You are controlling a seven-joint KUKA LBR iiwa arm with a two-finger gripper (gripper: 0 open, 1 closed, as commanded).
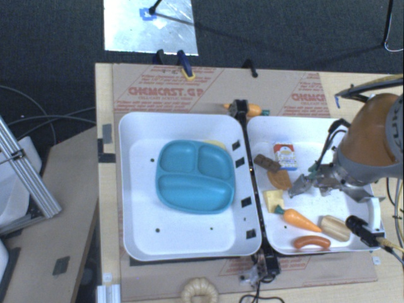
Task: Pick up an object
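The right bin (315, 126) holds several toy foods. A small white, red and blue carton (285, 155) lies near its back. A dark brown stick (267, 163) and a tan brown piece (279, 179) lie beside the divider. A yellow cheese wedge (273, 201), an orange carrot (300, 219), a red sausage (310, 242) and a pale bread roll (334, 227) sit along the front. My gripper (299, 187) hangs low over the middle of this bin, pointing left, just right of the tan piece and above the carrot. Nothing shows in its grasp.
The left bin (136, 163) carries a blue divided plate (194, 175) with a yellow item (216, 144) peeking out behind it. A yellow-orange object (253, 110) lies behind the bins' divider. A beige ring (200, 290) sits at the bench's front edge.
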